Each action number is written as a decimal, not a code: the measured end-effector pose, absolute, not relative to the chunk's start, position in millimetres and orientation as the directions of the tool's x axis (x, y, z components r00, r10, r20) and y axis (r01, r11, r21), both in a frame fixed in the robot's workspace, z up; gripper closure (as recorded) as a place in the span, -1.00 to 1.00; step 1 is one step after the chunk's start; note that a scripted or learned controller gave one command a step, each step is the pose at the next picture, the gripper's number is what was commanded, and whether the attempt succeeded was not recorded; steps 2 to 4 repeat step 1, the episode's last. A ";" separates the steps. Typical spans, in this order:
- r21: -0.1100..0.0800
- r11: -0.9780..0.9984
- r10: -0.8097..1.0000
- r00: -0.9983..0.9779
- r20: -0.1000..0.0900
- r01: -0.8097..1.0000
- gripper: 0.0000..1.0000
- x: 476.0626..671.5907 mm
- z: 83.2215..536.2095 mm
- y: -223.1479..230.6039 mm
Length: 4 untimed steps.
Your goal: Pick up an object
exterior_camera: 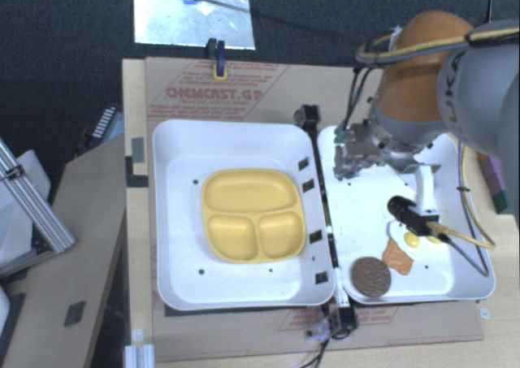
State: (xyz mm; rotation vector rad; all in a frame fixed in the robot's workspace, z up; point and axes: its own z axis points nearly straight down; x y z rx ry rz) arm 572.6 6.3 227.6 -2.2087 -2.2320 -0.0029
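My gripper (348, 162) hangs over the far left part of the right bin (463, 281), close to the wall it shares with the left bin. A brown round disc (371, 275) lies at that bin's near left corner. To the disc's right lies an orange wedge-shaped piece (397, 258), with a small yellow piece (411, 240) just above it. All three lie well toward the near side from the gripper. A yellow divided tray (249, 214) lies in the middle of the left bin (175, 155).
The grey arm with its orange band (422, 74) covers the far right part of the right bin. Black clips (309, 114) sit along the divider between the bins. A cardboard sheet (215, 90) lies under both bins.
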 end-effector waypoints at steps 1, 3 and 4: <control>0.002 0.011 1.000 -0.011 0.003 1.000 1.00 574.3 231.8 70.1; 0.002 0.011 1.000 -0.011 0.003 1.000 1.00 574.3 231.8 70.1; 0.002 0.011 1.000 -0.011 0.003 1.000 1.00 574.3 231.8 70.1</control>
